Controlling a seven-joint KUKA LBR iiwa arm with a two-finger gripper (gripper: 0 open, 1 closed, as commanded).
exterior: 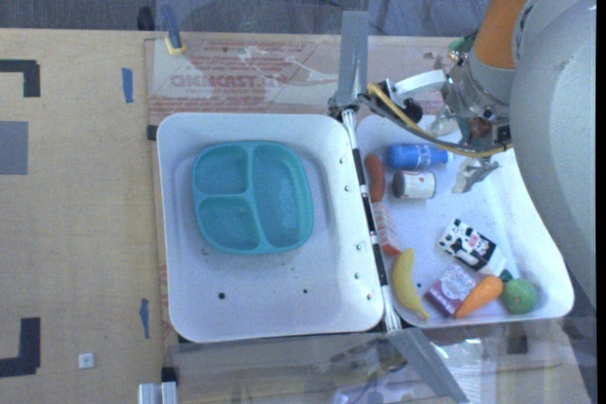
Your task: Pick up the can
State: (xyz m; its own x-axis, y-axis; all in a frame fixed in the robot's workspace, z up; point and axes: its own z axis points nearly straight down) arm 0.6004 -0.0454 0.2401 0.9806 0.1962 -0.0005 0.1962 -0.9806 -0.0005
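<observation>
Hovering with our two-finger gripper (pixel 471 167) apparently spread and empty, we see the small brown-labelled cylindrical can (pixel 414 185) just left, lying crosswise.

The bench (pixel 76 232) was pale wood with black tape marks and small blue tape strips on its left part. Directly on it sat two shallow white bins side by side and touching, the left bin (pixel 180 298) and the right bin (pixel 540 232), behind them a clear sheet (pixel 246 76).

A blue can (pixel 417 155), a yellow banana (pixel 408 283), an orange carrot (pixel 479 294) and a black-and-white patterned carton (pixel 466 244) are seen.
</observation>
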